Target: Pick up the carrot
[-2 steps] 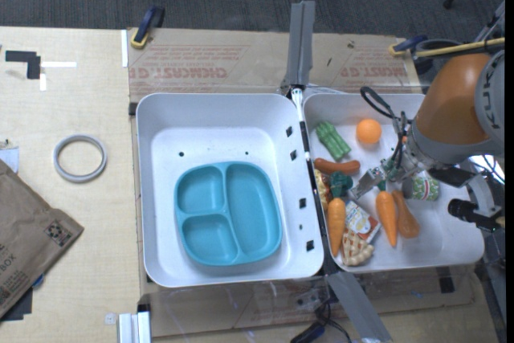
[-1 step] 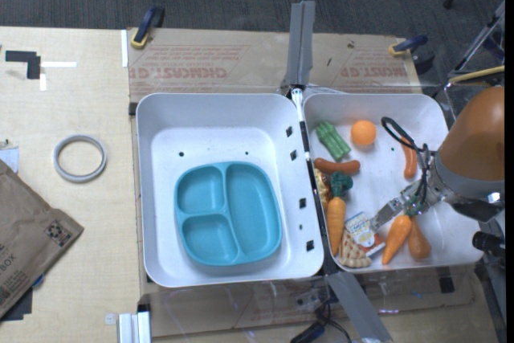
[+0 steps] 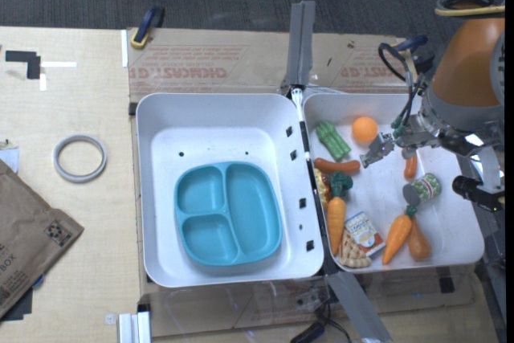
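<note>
Three carrots lie in the right bin (image 3: 462,253). One carrot (image 3: 335,222) lies near the bin's left wall. A second carrot (image 3: 397,237), with a green top, lies slanted near the front beside another orange piece (image 3: 418,242). A small carrot (image 3: 410,166) lies just under the gripper's right side. My gripper (image 3: 393,145) hangs low over the middle of the right bin, between the orange ball (image 3: 365,129) and the small carrot. The grey arm with its orange band (image 3: 470,60) comes in from the right.
The right bin also holds a green pod (image 3: 332,139), a sausage (image 3: 336,166), broccoli (image 3: 342,185), a can (image 3: 423,189), a snack packet (image 3: 362,230) and a waffle (image 3: 350,255). The left bin (image 3: 161,132) holds a blue divided plate (image 3: 229,213). A tape ring (image 3: 80,157) lies at the left.
</note>
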`<state>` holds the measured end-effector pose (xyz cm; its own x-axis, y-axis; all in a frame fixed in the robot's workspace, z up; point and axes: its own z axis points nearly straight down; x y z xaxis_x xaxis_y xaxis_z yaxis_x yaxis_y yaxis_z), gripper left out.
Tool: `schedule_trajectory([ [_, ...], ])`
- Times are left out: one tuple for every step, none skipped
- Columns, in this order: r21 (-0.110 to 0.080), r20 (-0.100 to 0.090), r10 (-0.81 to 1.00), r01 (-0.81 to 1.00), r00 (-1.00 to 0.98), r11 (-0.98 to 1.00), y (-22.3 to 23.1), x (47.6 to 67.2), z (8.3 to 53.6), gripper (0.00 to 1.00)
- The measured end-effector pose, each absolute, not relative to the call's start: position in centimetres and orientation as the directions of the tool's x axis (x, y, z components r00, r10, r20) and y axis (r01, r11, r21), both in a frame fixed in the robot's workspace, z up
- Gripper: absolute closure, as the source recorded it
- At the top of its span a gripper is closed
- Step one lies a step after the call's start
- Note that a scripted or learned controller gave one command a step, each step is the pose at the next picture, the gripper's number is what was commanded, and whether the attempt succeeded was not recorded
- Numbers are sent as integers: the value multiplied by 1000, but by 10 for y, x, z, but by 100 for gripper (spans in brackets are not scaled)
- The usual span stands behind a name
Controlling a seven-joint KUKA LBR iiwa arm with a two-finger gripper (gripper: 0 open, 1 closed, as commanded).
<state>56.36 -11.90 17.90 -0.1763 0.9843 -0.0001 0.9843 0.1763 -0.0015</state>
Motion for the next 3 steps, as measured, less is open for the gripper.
schedule_trajectory([
  [-1, -2, 999, 999, -42, 42, -129, 624, 116, 0],
  [-1, -2, 964, 964, -264, 264, -162, 629, 91, 0],
  [2, -3, 967, 967, -254, 254, -119, 659, 93, 0],
])
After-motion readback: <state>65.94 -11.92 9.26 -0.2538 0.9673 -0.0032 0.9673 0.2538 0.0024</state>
